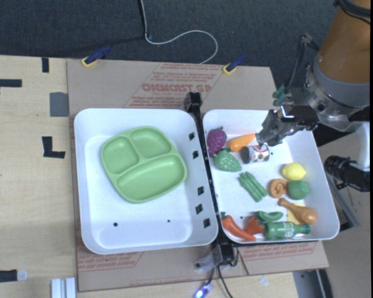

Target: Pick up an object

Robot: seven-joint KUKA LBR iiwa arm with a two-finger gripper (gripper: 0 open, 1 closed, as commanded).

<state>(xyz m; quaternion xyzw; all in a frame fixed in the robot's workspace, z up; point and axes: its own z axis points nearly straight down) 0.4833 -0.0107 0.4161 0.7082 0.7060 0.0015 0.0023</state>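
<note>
My gripper [265,140] hangs over the upper part of the right bin [323,191], just above a small white and red can [258,154] and beside an orange carrot [241,143]. Purple grapes [216,139] and a green strawberry-shaped toy [226,161] lie to its left. Lower in the bin lie green beans [252,186], a yellow lemon [293,171], a green lime [299,189], an orange ring [276,188], a drumstick [298,210], a green bottle [286,230] and a red pepper [235,227]. Nothing shows between the fingers.
The left bin [93,222] holds a green divided plate [143,163]. A black divider [202,166] runs between the bins. Cardboard [168,85] lies under both bins, with a white cable [174,39] at the back.
</note>
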